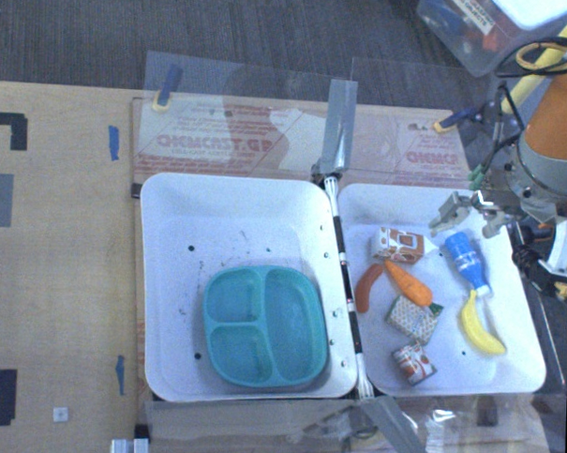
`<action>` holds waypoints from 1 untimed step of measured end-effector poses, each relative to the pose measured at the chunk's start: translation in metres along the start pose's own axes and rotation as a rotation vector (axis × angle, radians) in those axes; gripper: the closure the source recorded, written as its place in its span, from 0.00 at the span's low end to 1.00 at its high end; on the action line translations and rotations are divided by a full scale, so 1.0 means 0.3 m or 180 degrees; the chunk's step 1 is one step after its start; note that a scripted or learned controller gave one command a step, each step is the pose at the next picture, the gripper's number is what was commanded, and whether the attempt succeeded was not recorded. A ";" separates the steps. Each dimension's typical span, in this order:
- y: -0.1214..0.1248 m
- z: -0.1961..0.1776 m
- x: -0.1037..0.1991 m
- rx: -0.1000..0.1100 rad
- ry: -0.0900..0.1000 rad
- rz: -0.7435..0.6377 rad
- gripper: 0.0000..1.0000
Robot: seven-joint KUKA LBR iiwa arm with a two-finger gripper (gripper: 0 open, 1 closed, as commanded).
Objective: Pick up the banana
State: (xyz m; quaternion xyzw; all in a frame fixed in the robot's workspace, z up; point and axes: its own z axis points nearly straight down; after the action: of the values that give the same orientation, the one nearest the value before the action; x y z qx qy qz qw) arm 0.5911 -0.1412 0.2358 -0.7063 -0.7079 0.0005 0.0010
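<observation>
The yellow banana (481,325) lies in the right bin (530,372), near its right wall, with its upper tip touching the blue bottle's cap. My gripper (470,218) hangs over the bin's far right part, above the top of the blue bottle (463,257) and well up from the banana. Its two fingers (445,217) are spread apart, open, and nothing sits between them.
Left of the banana the right bin also holds a small carton (398,243), a carrot (409,284), a red pepper-like piece (365,286), a patterned box (412,318) and a small can (414,364). The left bin (171,225) holds a teal divided plate (263,325).
</observation>
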 end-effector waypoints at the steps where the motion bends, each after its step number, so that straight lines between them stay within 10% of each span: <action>1: -0.002 0.383 0.158 -0.0007 -0.0003 -0.0280 0.00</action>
State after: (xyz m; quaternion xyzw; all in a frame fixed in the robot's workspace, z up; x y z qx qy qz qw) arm 0.5902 -0.0936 0.1210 -0.6745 -0.7383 -0.0001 -0.0001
